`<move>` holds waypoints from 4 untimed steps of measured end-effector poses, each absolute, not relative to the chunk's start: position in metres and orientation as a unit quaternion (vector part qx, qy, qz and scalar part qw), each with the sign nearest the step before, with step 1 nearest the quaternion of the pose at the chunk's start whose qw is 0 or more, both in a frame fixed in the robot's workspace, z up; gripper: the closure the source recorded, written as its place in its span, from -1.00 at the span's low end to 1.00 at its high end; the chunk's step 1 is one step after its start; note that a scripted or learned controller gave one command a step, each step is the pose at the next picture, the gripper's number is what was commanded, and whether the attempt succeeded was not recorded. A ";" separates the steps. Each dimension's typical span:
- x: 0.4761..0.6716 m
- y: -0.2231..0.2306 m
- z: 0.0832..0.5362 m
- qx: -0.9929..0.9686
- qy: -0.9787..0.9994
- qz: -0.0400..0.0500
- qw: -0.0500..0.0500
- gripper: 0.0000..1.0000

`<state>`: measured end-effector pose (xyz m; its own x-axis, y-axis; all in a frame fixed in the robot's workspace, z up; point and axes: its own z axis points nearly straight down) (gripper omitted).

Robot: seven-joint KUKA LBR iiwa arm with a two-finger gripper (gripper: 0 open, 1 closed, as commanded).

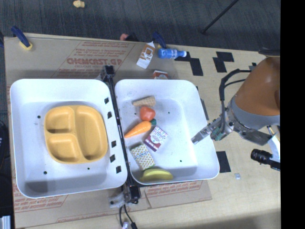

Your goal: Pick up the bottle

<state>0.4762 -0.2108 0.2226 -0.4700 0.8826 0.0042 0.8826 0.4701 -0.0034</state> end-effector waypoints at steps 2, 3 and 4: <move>0.476 -0.211 0.212 -0.247 -0.969 0.000 0.002 1.00; 0.477 -0.211 0.197 0.007 -1.000 0.000 0.002 1.00; 0.480 -0.211 0.233 0.146 -0.989 0.001 -0.001 1.00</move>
